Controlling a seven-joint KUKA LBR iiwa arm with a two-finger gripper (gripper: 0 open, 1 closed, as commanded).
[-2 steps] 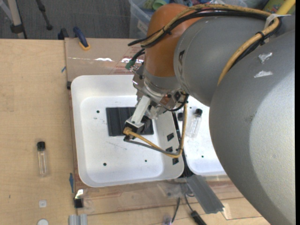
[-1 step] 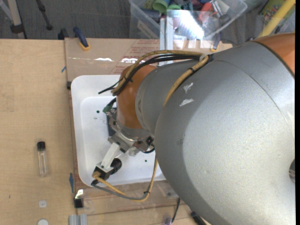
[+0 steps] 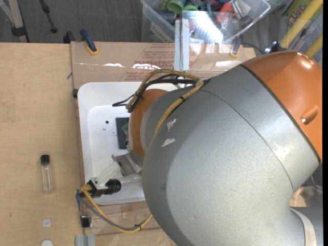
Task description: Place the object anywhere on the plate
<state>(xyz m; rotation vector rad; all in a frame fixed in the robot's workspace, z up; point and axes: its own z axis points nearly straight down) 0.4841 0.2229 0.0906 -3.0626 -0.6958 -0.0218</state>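
Note:
My grey and orange arm (image 3: 230, 152) covers most of the view and hides much of the bins. The gripper (image 3: 124, 164) reaches low into the near part of the left white bin (image 3: 95, 117), and just a grey part of it pokes out from under the wrist. A dark, flat, greenish-black object (image 3: 121, 132) lies on the bin floor just beyond the gripper, its right side hidden by the arm. It lies apart from the gripper's visible part.
A small clear vial with a black cap (image 3: 46, 172) lies on the wooden bench left of the bin. A clear plastic box of colourful toys (image 3: 205, 6) stands at the back. A blue clamp (image 3: 90, 43) sits on the cardboard edge.

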